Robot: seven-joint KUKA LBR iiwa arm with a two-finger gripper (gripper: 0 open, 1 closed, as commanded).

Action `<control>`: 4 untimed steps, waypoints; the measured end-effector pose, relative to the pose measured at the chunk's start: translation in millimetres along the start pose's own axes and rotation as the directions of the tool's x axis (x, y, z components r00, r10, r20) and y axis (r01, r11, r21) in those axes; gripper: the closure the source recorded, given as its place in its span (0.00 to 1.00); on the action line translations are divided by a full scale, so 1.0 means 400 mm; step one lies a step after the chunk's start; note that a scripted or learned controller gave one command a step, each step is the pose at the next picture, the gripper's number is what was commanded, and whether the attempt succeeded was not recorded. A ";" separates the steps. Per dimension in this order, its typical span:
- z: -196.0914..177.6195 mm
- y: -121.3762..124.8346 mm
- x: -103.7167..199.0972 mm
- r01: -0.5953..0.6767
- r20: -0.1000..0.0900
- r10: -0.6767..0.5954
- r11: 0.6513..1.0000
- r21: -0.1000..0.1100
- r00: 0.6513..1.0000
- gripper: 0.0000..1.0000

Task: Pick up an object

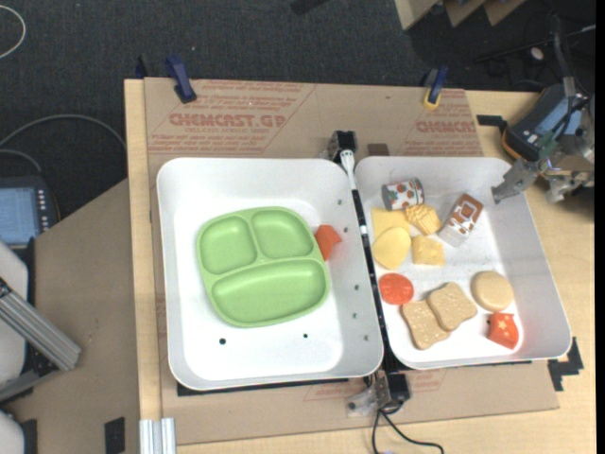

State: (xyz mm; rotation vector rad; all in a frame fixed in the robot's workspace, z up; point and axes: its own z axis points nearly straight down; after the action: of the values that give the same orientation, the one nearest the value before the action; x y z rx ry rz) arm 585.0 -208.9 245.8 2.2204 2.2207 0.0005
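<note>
Camera view, jaws over right bin's far rim, green plate in left bin

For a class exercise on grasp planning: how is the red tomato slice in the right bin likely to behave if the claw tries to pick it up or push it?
The tomato slice looks like a thin, flat disc lying on the bin floor, so it would probably slide rather than roll. Its low profile likely gives little edge to grip. It looks like a small play-food piece, so probably light and stiff. A cracker lies close beside it and might get nudged.

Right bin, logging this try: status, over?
Gripper at right bin's far right rim, holding nothing. Toy food untouched; carton nearest. Nothing in the way.
</note>
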 end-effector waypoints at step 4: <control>0.385 0.012 0.269 0.005 -0.002 -0.005 1.000 0.000 1.000 1.00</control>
State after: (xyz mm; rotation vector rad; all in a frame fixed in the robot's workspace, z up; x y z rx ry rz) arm 589.8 -101.3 91.9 2.2162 2.2267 0.0019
